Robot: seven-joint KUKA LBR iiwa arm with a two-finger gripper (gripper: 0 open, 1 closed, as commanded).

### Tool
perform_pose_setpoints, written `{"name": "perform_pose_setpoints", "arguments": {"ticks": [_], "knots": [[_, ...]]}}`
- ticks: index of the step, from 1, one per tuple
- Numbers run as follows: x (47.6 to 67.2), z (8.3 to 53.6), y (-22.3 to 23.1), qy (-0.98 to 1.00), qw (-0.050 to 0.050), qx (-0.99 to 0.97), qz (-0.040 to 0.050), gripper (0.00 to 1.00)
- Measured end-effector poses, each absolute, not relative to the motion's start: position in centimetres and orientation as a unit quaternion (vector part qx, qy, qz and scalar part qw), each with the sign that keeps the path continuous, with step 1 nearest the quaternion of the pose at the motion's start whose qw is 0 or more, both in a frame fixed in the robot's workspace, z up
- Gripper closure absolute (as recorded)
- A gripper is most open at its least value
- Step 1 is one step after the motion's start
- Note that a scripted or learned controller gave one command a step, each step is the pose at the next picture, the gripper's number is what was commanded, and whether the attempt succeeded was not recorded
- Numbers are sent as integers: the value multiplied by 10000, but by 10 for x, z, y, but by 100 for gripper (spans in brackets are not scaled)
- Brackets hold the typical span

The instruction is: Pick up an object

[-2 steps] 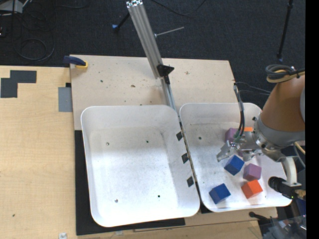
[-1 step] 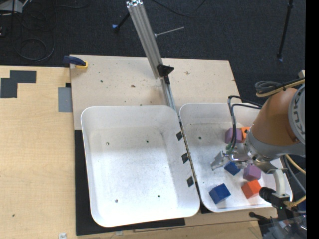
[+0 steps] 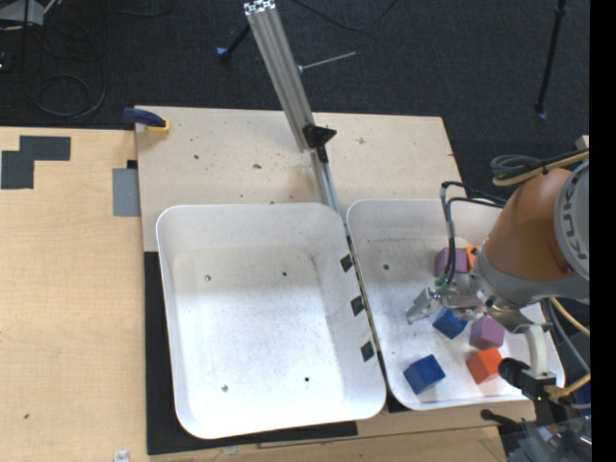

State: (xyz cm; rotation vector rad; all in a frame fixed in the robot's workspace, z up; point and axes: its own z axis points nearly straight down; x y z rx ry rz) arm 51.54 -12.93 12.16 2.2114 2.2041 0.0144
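My gripper is low inside the right bin, reaching in from the right under the orange wrist band. Just right of its tip lies a small blue block, close to it or touching it; I cannot tell which. A purple block and a red-orange block lie further right, partly under the arm. A larger blue cube rests near the bin's front wall. Behind the gripper, a second purple block and an orange piece sit beside the arm.
The left bin lies beside the right one, with black clips along the shared wall. A slanted metal pole rises behind the bins. Cables hang by the arm at the right.
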Motion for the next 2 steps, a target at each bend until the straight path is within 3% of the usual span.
{"name": "perform_pose_setpoints", "arguments": {"ticks": [1,2], "knots": [[516,129,-131,7025,108,7116,45,100],[514,172,-135,7060,2,7082,3,100]]}}
